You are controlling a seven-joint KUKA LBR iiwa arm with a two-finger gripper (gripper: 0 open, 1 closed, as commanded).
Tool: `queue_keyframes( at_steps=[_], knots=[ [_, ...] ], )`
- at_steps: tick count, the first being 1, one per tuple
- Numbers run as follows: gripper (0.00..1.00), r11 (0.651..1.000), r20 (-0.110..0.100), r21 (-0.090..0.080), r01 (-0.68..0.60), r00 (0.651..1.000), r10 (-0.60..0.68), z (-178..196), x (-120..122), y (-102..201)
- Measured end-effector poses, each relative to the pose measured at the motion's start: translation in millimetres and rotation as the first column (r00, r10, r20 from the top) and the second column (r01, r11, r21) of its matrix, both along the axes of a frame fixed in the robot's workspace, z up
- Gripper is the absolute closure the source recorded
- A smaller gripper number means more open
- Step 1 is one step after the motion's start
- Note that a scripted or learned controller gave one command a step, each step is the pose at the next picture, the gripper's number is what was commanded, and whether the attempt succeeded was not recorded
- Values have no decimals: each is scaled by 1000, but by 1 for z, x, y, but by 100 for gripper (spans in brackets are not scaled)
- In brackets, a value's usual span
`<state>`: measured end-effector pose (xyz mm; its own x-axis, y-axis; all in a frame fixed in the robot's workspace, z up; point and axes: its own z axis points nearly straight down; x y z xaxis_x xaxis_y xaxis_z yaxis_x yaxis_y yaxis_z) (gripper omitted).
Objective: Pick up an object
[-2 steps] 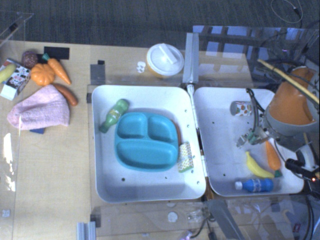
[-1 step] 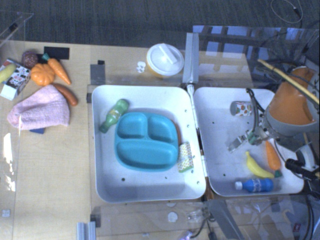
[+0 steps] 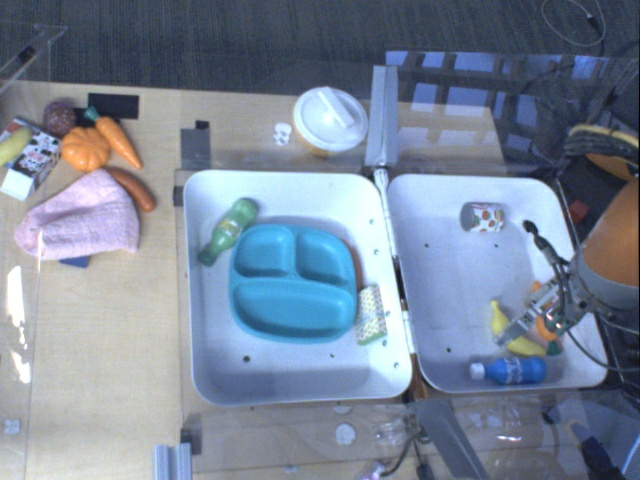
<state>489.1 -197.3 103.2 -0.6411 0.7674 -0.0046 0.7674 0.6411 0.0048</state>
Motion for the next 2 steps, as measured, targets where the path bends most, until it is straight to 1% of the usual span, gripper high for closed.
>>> queue_keyframes(
  at_steps=[1,2],
  knots=[
    [100,1000,6,0,0,1000,0,11,3,1],
    [100,986,0,1,167,986,-167,82,50,65]
  ],
)
